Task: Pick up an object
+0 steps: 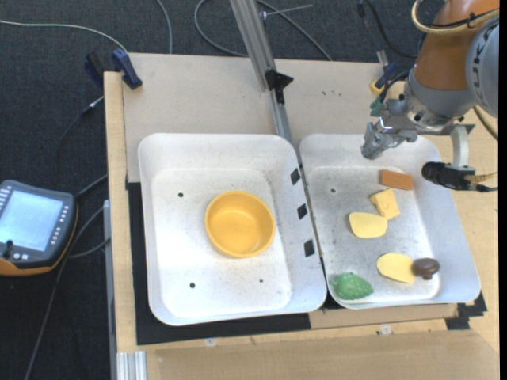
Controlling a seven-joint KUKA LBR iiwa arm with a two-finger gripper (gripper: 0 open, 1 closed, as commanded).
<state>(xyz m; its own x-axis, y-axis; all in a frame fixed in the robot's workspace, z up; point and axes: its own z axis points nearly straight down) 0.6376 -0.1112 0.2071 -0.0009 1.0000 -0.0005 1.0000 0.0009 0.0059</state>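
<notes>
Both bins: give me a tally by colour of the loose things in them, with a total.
Yellow: 4 (bowl in the left bin; three pieces in the right bin)
Orange-brown: 1 (block)
Green: 1 (leafy piece)
Dark brown: 1 (small piece)
Total: 7

Below my reach lie an orange block (396, 180), three yellow pieces (386, 203) (367, 226) (395, 267), a brown knob (426, 267), perhaps a mushroom, and something green (352, 286). A yellow bowl (239, 224) sits upright alone.
</notes>
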